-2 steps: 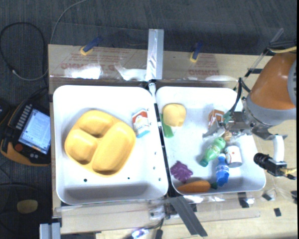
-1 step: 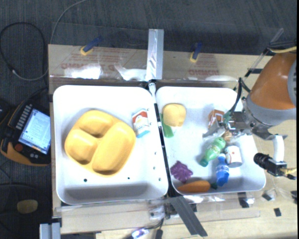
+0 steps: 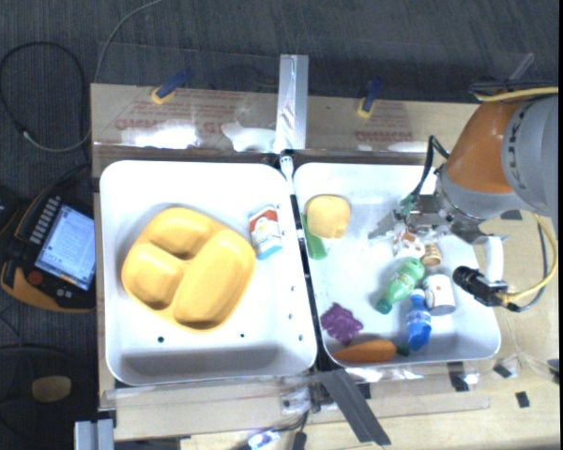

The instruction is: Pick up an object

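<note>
I see gripper (image 3: pixel 415 235) low in right bin (image 3: pixel 380 187), fingers can't tell, green bottle (image 3: pixel 398 285) just near-side; open floor lies left toward yellow cup (image 3: pixel 326 216)

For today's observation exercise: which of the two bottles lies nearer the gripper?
The green bottle; it lies just below the gripper, while the blue bottle sits farther down the bin.
</note>
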`<action>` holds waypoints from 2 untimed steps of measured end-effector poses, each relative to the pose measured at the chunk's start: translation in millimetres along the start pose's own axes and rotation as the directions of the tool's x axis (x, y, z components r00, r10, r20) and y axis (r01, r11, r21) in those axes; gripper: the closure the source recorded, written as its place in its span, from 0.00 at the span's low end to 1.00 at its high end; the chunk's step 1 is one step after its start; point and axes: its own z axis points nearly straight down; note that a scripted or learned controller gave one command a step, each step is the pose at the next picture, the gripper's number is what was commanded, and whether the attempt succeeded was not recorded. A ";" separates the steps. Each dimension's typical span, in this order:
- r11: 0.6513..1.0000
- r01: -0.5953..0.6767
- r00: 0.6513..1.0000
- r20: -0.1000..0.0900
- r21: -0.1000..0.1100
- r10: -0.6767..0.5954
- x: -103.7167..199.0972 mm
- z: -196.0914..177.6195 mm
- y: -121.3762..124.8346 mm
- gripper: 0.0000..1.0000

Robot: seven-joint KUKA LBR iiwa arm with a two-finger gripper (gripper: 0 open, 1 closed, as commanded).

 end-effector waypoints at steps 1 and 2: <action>0.999 0.046 0.999 0.001 -0.009 -0.046 -16.2 11.0 12.9 0.00; 0.998 0.046 0.999 0.016 -0.032 -0.046 -20.2 -5.0 18.6 1.00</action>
